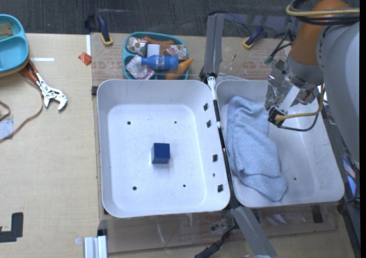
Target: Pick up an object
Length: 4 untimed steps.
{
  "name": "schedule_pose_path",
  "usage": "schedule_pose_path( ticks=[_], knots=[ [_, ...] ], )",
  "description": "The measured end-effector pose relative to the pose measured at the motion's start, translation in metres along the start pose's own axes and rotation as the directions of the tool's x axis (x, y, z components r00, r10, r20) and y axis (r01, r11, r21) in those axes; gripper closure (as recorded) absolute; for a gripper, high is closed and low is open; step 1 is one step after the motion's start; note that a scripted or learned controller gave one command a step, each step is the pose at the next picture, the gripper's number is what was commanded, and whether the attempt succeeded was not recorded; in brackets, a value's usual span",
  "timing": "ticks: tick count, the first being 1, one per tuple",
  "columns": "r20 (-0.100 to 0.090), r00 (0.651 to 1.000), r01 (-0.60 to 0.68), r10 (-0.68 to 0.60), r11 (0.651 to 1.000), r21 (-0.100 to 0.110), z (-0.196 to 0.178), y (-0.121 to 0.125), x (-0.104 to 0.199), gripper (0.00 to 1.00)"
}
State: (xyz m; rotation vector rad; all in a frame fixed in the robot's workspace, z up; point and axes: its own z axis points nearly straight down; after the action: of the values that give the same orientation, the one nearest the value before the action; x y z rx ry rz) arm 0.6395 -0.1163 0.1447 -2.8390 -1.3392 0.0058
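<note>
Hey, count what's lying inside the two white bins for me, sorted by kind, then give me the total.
Blue block, in the left bin: 1
Light blue towel, in the right bin: 1
Total: 2

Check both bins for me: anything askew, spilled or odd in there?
Only the pale blue towel in the right bin: it lies rumpled against the left wall instead of flat. The blue block sits squarely in the left bin. Nothing looks spilled or damaged.
</note>
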Motion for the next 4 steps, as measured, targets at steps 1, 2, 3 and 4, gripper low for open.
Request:
schedule_pose_path(
  ticks=[1,2,3,4],
  knots=[
    [0.001,1.000,0.000,0.000,1.000,-0.001,0.000,0.000,-0.001,0.00],
    [-0.001,0.975,-0.224,0.224,0.975,-0.003,-0.026,-0.002,0.009,0.00],
    [0.000,1.000,0.017,-0.017,1.000,-0.004,-0.080,0.032,-0.026,0.00],
    [0.001,0.998,0.065,-0.065,0.998,-0.002,-0.083,0.015,-0.035,0.00]
  ],
)
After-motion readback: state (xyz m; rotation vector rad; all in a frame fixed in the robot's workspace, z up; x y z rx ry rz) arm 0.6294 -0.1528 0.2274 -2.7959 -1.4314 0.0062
